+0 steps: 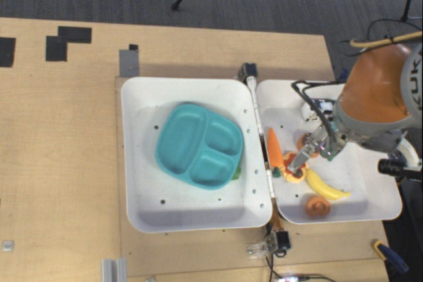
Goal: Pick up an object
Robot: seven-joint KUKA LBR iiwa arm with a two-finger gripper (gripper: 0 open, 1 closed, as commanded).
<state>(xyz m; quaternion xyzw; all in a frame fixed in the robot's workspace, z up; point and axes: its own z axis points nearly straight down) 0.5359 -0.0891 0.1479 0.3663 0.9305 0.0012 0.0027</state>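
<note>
The right bin (370, 208) holds several toy foods. An orange carrot (271, 144) lies along its left wall. A yellow banana (326, 187) lies near the front, with a small round orange-brown piece (318, 207) just below it. My gripper (299, 165) reaches down and to the left from the orange-banded wrist (373, 86). Its tip sits over a small orange and yellow piece (289, 168) between the carrot and the banana. I see nothing lifted off the bin floor.
In the left bin (142, 208) a teal divided plate (200, 144) lies tilted, with a bit of green (236, 173) showing under its right edge. A ridge (259, 135) separates the two bins. Black cables (310, 97) and a white item (312, 114) sit at the right bin's back.
</note>
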